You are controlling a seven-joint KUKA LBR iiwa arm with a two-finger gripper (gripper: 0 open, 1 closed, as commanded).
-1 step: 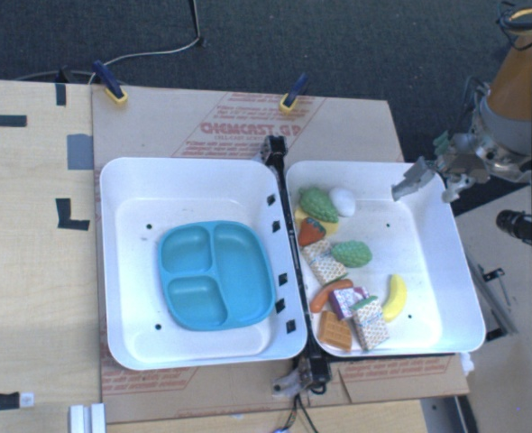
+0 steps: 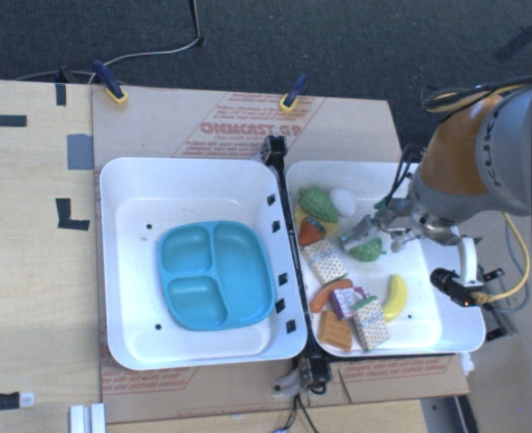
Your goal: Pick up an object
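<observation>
gripper point(image 2: 367, 236) low in right bin point(image 2: 446, 332), right against the green toy point(image 2: 369, 250) by the white ball point(image 2: 343, 200). can't tell its state. blue tray point(image 2: 216, 273) in left bin point(image 2: 126, 242).

Green toy point(image 2: 368, 250) (round, leafy-looking) lies in right bin point(image 2: 446, 332).

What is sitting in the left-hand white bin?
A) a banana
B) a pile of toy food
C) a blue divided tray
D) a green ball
C: the left bin holds a blue divided tray with three compartments, while the banana and the other toy food lie in the right bin.
</observation>
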